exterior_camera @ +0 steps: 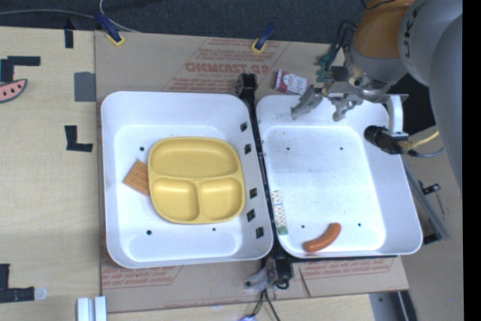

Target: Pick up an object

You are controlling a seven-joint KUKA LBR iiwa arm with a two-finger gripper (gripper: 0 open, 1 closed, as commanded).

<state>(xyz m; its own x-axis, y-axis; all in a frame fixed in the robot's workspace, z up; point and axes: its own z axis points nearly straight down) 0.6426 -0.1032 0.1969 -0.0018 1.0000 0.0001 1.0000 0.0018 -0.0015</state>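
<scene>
**Sausage lies in right bin, gripper open above far rim**

Sausage (322, 237) rests near the front edge of the right bin (391, 192). Gripper (322, 106) hovers over that bin's far rim, fingers spread, gripping nothing. A yellow divided plate (197, 178) sits in the left bin (120, 162).

Arm (421, 19) reaches in from the right, orange band at the far right; gripper (323, 106) sits at the far edge, pointing left; fingers (304, 103) spread apart, nothing between them.
</scene>
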